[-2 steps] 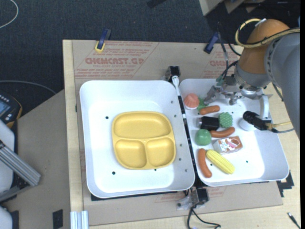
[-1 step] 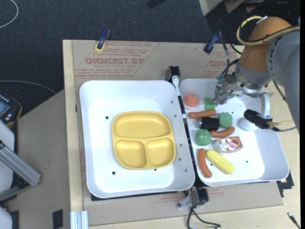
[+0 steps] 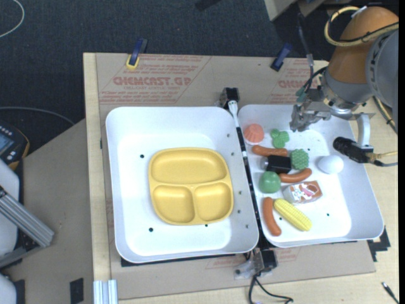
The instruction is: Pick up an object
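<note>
A yellow divided tray [image 3: 189,185] lies in the middle of the left bin [image 3: 126,138]. In the right bin [image 3: 354,201], toy food is clustered toward nine o'clock: a pink piece [image 3: 254,133] at the top, then broccoli [image 3: 280,138], a sausage [image 3: 269,151], a black block [image 3: 278,164], a green ball [image 3: 269,182], another sausage [image 3: 271,216] and corn [image 3: 292,215] at six o'clock. A white egg [image 3: 330,164] sits at three o'clock. The gripper [image 3: 302,119] hangs over the bin's twelve o'clock edge, holding nothing visible; its spread I cannot tell.
</note>
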`<state>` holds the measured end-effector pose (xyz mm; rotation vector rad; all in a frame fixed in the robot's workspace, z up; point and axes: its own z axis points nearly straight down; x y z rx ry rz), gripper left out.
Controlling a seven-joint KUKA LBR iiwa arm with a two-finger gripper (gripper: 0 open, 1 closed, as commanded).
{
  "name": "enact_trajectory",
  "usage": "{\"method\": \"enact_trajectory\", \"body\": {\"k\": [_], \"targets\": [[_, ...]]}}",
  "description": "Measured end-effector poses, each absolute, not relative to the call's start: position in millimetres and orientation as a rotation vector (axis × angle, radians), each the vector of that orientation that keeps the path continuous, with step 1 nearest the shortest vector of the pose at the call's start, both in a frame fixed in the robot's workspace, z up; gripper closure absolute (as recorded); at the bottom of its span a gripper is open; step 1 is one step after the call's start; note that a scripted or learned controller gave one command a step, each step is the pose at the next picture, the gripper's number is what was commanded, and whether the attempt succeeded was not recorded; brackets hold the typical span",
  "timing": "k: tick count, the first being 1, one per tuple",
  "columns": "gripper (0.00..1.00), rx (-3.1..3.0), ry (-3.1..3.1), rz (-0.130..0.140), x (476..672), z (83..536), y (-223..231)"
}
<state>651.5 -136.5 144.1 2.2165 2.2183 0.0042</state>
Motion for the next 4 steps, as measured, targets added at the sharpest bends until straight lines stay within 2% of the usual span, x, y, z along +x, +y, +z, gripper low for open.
{"method": "enact_trajectory", "body": {"k": [1,2,4], "targets": [[1.0,2.217,2.215,0.005,645.9,201.6,-143.5],[1.0,2.216,2.218,0.005,647.0,227.1,-143.7],[1.0,2.218,2.231,0.001,632.4,240.9,-30.0]]}}
